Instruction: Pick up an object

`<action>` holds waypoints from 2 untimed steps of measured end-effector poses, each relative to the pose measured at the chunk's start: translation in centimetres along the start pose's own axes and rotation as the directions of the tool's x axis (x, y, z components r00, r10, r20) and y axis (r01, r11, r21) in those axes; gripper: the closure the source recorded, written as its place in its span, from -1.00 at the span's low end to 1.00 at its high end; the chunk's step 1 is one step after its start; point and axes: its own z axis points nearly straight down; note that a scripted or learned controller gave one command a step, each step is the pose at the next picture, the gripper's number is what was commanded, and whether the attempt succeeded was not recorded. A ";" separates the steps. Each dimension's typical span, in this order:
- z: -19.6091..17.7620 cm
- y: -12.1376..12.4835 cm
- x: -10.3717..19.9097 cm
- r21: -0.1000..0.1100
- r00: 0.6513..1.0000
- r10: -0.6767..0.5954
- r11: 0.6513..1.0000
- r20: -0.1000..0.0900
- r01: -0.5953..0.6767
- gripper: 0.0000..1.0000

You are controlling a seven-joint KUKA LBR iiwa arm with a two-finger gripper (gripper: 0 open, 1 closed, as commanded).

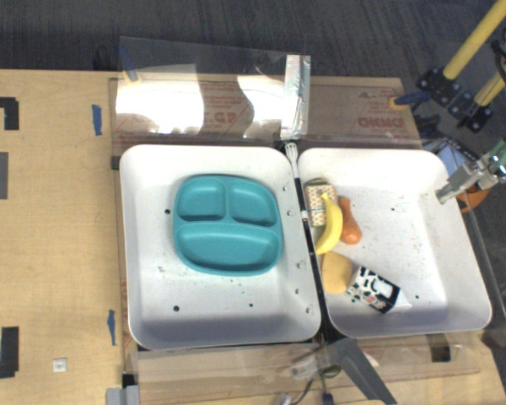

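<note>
The right bin [422,226] holds a small cluster along its left wall. A yellow banana [330,224] lies lengthwise there, with an orange carrot-like piece [349,227] on its right. A small patterned packet [319,196] sits at the banana's far end. Nearer the front lie a yellow rounded fruit [336,272] and a black-and-white patterned item [374,289]. My gripper [453,190] hangs at the far right, above the right bin's right rim, well away from all these objects, with nothing seen in it.
The left bin [143,251] holds a teal divided plate [228,224]. A clear plastic sheet with a taped post [295,91] stands behind the bins. Yellow and black equipment [468,66] sits at the upper right.
</note>
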 end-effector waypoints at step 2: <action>22.7 4.8 7.5 -0.004 1.000 0.014 1.000 0.000 -0.014 -1.00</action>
